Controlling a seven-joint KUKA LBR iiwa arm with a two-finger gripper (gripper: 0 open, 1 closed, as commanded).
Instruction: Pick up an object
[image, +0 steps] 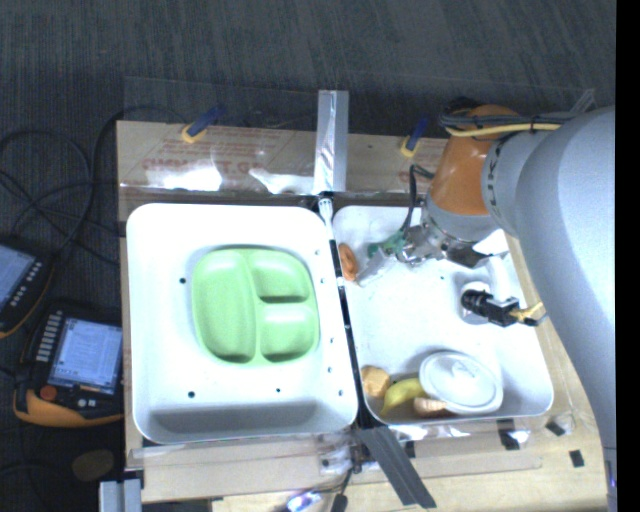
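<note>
The gripper (376, 259) is seen low in the far-left corner of the right-hand bin (520, 400) (view's right). It is reached in from the right w/ the wrist tilted, so the tip is aimed toward the wall shared w/ the other bin. Whether the jaws are open or closed can't be told; nothing is seen gripped btwn them.

The nearest candidate is judged to be the small orange piece (347, 261). It is laid against that shared wall, just beside the tip & to its left in the view. Touching or just apart: can't be told. Its long axis is run along the wall, i.e. roughly far-to-near, approx. crosswise to the gripper's line of reach. A short shift leftward is prob. all that's needed. Little room is left by the wall on the piece's far side, tho, so a pinch there may be blocked or the piece merely pushed.

Other things are found well apart from the tip, along the near wall: a banana (400, 393), a brown lump (374, 380) beside it, & a white round lid (460, 380). A green divided plate (255, 303) is set in the left-hand bin (150, 300).
</note>
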